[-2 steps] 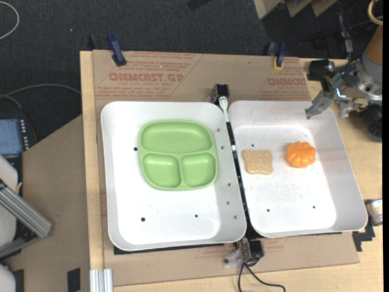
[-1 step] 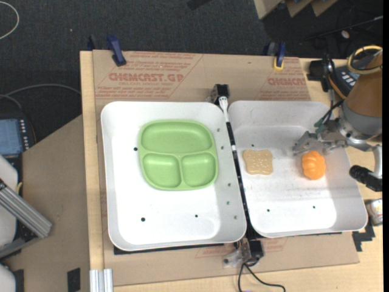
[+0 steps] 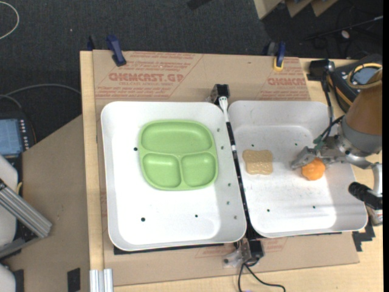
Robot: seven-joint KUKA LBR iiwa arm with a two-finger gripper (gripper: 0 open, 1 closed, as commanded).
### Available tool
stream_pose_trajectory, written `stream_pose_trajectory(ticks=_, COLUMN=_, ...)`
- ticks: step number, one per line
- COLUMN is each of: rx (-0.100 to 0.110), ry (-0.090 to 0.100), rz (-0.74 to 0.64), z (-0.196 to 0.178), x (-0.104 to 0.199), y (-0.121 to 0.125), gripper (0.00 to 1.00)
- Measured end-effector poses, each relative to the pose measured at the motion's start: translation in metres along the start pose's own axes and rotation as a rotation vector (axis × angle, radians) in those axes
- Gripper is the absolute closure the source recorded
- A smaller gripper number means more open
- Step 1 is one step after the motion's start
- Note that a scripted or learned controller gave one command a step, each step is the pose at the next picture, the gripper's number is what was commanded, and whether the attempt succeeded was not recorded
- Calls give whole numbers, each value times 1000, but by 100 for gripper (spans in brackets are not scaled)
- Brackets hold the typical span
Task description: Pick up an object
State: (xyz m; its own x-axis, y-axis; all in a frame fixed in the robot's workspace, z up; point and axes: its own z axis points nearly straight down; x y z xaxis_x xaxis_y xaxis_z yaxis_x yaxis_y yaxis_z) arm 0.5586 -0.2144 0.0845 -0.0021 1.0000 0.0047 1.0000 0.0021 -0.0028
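In the right bin lie two objects: a tan, square, cracker-like piece near the left wall and a small orange ball-like object toward the right. My gripper comes in from the right and hangs right over the orange object's upper edge, touching or nearly touching it. The orange-banded wrist rises behind it. The tan piece lies apart, well to the gripper's left.
The left bin holds a green three-compartment plate. A black divider strip runs between the bins. Cardboard covers the bench under both bins, with clamps at its back edge.
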Motion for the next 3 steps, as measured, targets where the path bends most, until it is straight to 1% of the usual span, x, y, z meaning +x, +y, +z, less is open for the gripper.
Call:
stream_pose_trajectory(ticks=1, rx=-6, ry=-3, rz=1, z=-12, x=-1, y=2, gripper=100)
stream_pose_trajectory(ticks=2, rx=-15, ry=-2, rz=-13, z=-106, x=140, y=31, gripper=100)
stream_pose_trajectory(ticks=3, rx=0, ry=0, rz=-5, z=-115, x=202, y=-4, gripper=100)
